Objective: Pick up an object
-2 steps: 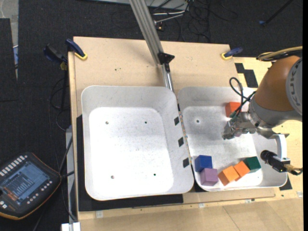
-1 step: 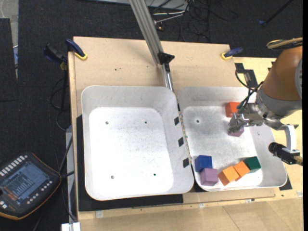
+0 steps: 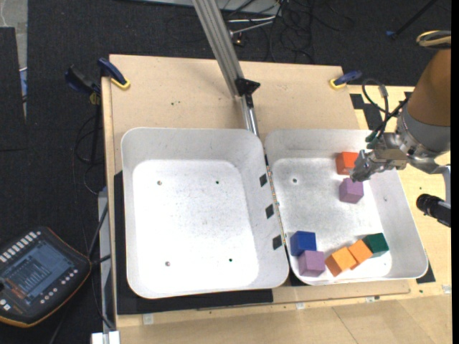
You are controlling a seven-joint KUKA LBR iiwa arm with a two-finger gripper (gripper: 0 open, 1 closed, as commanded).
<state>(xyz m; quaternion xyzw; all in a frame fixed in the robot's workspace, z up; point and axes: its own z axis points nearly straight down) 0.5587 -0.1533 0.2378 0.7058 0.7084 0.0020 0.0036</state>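
My gripper [image 3: 361,170] hangs over the upper right part of the right bin [image 3: 401,213]. Its tip sits between an orange block [image 3: 345,162] on its left and a purple block [image 3: 351,190] just below it. I see no block between the fingers. Along the bin's front edge lie a blue block [image 3: 303,241], a second purple block [image 3: 311,262], two orange blocks [image 3: 342,259] side by side, and a green block [image 3: 376,244].
The left bin [image 3: 190,210] lies beside the right one, with a dark hinge strip [image 3: 269,206] between them. A metal pole [image 3: 222,41] slants in from the top. A teach pendant [image 3: 36,271] lies at the lower left, off the bench.
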